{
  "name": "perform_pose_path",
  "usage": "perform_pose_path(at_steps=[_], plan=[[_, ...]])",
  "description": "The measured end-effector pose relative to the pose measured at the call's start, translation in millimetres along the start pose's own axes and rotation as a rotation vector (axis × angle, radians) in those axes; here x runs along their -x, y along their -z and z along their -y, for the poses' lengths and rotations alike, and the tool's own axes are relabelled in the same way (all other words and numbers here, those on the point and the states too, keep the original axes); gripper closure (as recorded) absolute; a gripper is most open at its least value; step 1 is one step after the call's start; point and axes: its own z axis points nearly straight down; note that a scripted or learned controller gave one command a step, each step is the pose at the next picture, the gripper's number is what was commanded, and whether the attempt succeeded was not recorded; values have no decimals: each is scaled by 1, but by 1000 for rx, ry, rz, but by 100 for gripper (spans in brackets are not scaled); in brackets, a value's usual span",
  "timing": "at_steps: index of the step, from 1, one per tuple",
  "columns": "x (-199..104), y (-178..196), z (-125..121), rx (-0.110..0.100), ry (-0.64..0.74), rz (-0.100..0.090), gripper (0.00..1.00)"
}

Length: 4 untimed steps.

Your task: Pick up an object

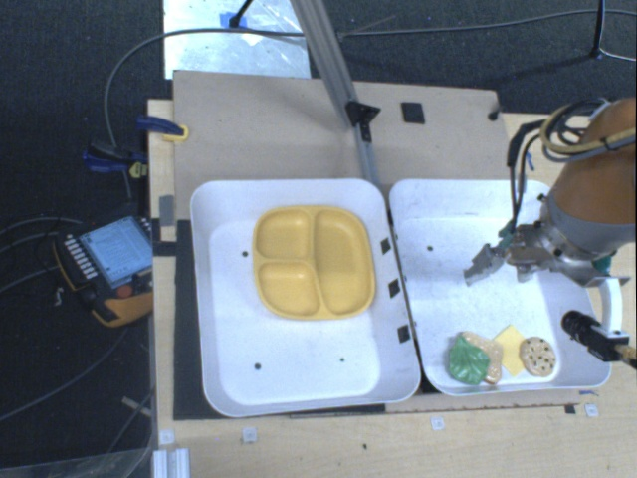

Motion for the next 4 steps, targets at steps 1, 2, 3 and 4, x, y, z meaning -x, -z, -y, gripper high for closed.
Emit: perform_pose_path(at_steps=[1, 2, 3, 4], plan=[[4, -60, -6, 1, -1, 0, 0], [4, -109, -8, 8, 0, 1, 0], [6, -96, -9, 15, 0, 6, 100], [9, -32, -9, 10, 2, 2, 100]])
